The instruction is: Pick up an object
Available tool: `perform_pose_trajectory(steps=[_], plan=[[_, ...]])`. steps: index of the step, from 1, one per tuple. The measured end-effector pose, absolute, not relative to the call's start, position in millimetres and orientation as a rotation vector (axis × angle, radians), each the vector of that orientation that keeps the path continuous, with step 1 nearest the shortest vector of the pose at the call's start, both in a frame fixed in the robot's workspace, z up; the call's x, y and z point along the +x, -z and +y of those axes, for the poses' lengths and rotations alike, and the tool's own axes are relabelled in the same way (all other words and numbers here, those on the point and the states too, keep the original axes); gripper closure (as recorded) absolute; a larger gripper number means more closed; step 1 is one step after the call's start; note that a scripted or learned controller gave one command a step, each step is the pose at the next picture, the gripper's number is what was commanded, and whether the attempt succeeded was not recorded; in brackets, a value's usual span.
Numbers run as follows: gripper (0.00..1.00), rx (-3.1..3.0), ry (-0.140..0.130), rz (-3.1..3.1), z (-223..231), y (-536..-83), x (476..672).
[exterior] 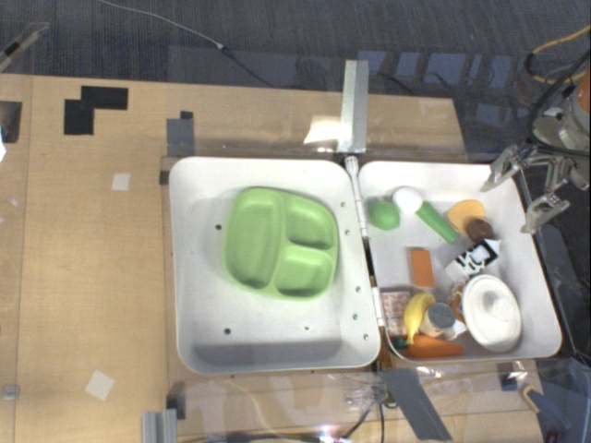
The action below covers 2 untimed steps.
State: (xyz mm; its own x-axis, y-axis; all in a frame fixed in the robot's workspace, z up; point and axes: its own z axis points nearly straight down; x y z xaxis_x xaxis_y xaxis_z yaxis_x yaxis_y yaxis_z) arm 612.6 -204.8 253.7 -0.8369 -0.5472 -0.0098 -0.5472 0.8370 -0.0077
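White bins sit side by side on the table, and the pincer (528, 185) hovers at the right of the frame, over the upper right rim of the right bin (545, 289), fingers spread and nothing between them. This looks like the approach, no object chosen yet. Candidates crowd that bin: an orange piece (466, 212) nearest, a green bottle (436, 221), a white bowl (489, 310), a banana (417, 312). The left bin (189, 247) holds a green divided plate (279, 240). Next: move inward, descend, close.
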Motion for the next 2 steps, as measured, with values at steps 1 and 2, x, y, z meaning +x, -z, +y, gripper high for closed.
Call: perform_pose_trajectory(steps=[1,2], plan=[[0.00,-0.763,0.008,3.034,-205.2,-128.0,613.9],[0.00,-0.646,0.029,3.035,-159.4,-112.8,628.7]])
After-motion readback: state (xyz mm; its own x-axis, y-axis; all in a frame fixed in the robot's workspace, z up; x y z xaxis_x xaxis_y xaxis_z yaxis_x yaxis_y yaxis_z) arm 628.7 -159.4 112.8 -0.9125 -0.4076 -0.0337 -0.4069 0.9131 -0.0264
